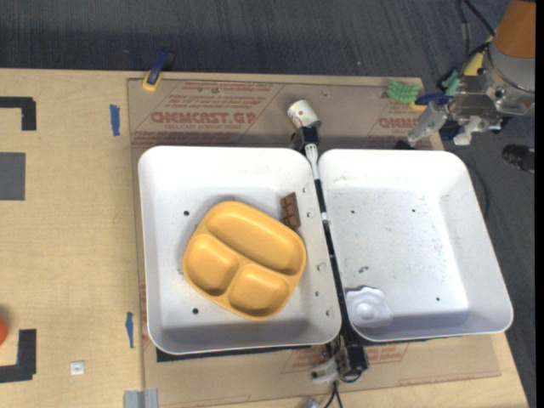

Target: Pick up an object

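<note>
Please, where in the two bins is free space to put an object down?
The right bin is mostly bare floor; a small white object sits at its front-left corner. The left bin is crowded: the yellow divided tray fills its middle, a brown piece lies beside it, leaving narrow strips along the walls.

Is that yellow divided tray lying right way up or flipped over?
Flipped over: the yellow tray shows three bulging humps, not hollows, in the left bin.

We see a yellow three-compartment tray (244,258) lying tilted in the left bin (166,177), a small brown block (290,211) just beside it, and a white lump (367,305) in the right bin (450,185).
</note>
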Robot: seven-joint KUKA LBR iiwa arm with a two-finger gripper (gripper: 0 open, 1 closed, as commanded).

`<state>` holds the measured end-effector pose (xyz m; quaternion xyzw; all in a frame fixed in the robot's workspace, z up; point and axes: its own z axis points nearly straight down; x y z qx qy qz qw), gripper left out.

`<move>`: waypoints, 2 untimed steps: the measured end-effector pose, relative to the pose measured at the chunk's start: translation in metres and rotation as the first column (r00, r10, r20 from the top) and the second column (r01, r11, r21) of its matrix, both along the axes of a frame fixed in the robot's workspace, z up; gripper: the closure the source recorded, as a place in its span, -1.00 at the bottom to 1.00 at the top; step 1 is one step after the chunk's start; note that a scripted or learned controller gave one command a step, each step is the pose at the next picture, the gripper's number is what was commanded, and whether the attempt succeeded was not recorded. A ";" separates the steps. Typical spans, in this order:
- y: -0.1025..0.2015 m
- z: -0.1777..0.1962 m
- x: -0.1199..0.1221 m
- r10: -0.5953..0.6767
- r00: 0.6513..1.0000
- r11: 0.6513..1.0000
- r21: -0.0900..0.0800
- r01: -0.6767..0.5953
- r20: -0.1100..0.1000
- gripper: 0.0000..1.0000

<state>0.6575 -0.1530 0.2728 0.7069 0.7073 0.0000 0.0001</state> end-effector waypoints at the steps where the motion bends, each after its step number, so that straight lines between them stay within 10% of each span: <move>1: 0.018 -0.181 -0.016 0.200 0.980 0.980 0.000 -0.200 0.000 -1.00; 2: 0.029 -0.187 -0.088 0.015 1.000 1.000 0.001 -0.015 0.000 -1.00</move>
